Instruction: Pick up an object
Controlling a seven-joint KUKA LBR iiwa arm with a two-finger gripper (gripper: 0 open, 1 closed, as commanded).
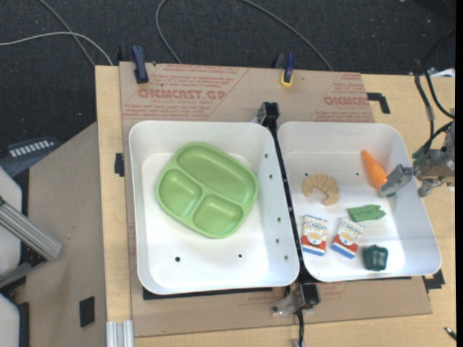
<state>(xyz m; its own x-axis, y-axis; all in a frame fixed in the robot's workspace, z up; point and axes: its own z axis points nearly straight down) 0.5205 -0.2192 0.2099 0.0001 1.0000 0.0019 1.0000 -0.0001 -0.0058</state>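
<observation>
Camera view has my gripper hanging over the right bin beside the carrot; it grips nothing, and how open it is I cannot tell. Carrot lies by the far wall, probably my easiest pick.

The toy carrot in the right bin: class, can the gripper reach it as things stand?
Probably yes. The gripper sits just beside the carrot, and nothing lies between or on top of it.
</observation>
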